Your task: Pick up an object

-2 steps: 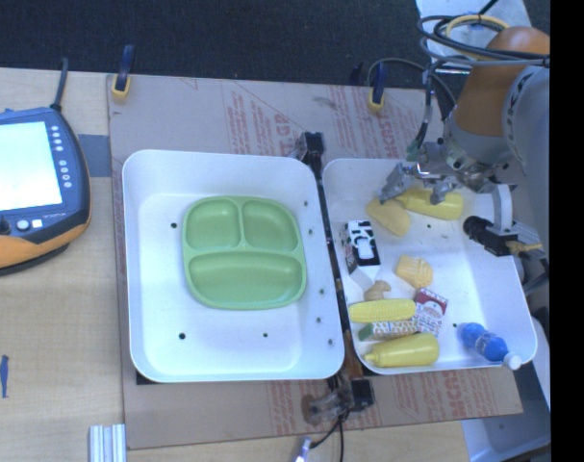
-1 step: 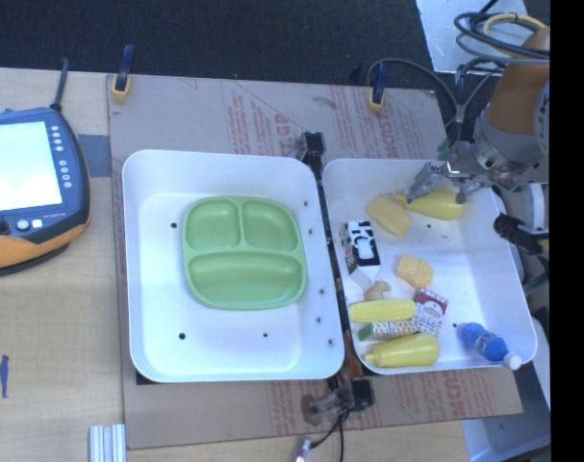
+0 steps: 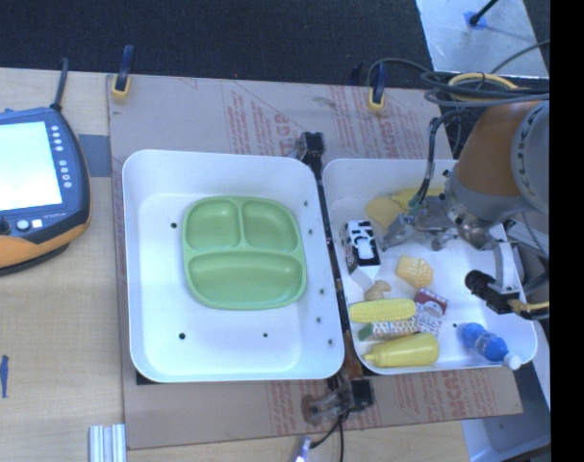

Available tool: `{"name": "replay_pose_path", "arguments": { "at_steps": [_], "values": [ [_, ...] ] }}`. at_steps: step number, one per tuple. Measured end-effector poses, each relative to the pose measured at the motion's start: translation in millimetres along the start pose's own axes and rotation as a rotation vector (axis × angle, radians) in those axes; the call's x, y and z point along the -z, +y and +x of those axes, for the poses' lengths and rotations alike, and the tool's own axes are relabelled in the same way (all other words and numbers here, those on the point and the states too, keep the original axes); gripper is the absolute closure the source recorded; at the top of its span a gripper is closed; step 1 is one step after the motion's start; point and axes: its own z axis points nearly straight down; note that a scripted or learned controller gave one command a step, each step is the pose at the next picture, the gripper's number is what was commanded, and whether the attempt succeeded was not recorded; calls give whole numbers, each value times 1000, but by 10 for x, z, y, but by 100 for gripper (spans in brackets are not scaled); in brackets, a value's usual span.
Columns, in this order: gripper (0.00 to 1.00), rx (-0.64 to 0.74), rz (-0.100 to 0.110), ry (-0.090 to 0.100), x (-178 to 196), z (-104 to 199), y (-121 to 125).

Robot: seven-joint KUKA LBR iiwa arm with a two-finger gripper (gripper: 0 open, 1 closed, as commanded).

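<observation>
Here the claw (image 3: 436, 227) hovers over yellow toy food (image 3: 415, 271), its grip impossible to tell

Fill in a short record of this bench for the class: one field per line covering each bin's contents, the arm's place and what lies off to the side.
left bin: green divided plate
right bin: corn cob, yellow squash, blue bottle, other small toys
gripper: low over the right bin's far part
off to the left: control tablet

Left bin (image 3: 147, 258): open around the green plate (image 3: 243, 253).
Right bin (image 3: 522, 349): crowded near front with corn (image 3: 382, 310), bottle (image 3: 484, 343).
</observation>
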Motion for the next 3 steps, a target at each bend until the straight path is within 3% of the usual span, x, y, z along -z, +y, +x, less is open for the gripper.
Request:
{"name": "replay_pose_path", "arguments": {
  "at_steps": [1,2,3],
  "values": [
    [0,-6,20,5,-19,160,611],
    [0,-3,4,1,4,-125,640],
    [0,0,-1,0,9,-160,452]
  ]
}}
